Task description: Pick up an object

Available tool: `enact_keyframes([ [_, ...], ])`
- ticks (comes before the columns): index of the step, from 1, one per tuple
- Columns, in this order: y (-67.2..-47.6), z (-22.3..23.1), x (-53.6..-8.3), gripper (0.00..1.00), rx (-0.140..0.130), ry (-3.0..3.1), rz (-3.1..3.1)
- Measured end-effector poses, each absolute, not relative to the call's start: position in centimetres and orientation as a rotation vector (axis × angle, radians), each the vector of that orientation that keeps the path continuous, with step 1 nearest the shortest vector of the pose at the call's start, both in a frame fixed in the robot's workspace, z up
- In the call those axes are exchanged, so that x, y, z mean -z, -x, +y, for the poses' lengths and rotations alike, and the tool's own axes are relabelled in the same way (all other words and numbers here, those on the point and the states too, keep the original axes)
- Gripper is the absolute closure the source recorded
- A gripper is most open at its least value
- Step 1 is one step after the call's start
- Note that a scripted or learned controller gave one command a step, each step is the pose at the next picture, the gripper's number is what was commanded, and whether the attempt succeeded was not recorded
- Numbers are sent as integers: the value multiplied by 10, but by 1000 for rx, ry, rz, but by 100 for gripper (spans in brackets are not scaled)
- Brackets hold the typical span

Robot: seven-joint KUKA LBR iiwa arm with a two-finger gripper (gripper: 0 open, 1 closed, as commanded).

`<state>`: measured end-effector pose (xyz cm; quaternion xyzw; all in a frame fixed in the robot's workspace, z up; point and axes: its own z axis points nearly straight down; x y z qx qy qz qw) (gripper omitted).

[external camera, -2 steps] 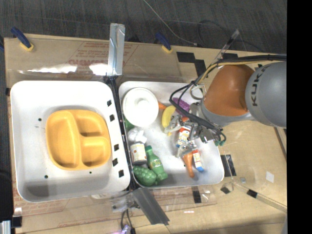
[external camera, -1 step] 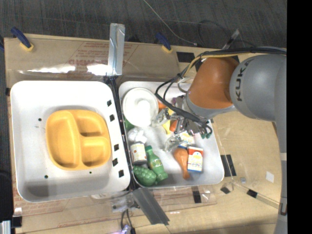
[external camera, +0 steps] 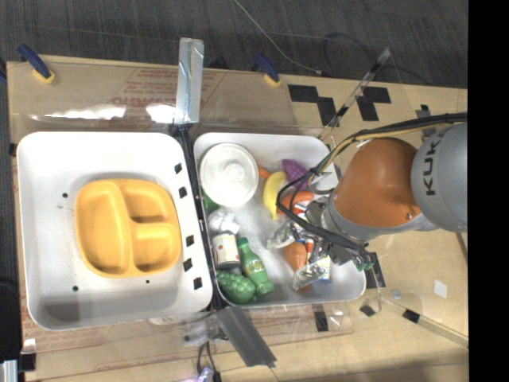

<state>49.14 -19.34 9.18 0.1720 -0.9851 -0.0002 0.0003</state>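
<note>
Camera view: tool hangs low at the right bin's 4 o'clock corner, over light, crinkly, slippery packets; its finger state cannot be told.

Your colour inventory, placed from the yellow divided tray:

- White left bin: holds that tray.
- White right bin: just right of the tray's bin.
- White round lid: up and right of the tray.
- Yellow banana: right of the tray, beyond the lid.
- Purple piece: farther right, above the banana.
- Green bottle: lower right of the tray.
- Orange band on the grey arm: far right.
- Blue clamps: above the tray.
</note>
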Motion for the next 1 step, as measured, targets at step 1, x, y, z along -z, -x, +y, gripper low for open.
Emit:
enact_keyframes([
  [1, -494, -191, -102, 100, 0, -556, -3095],
])
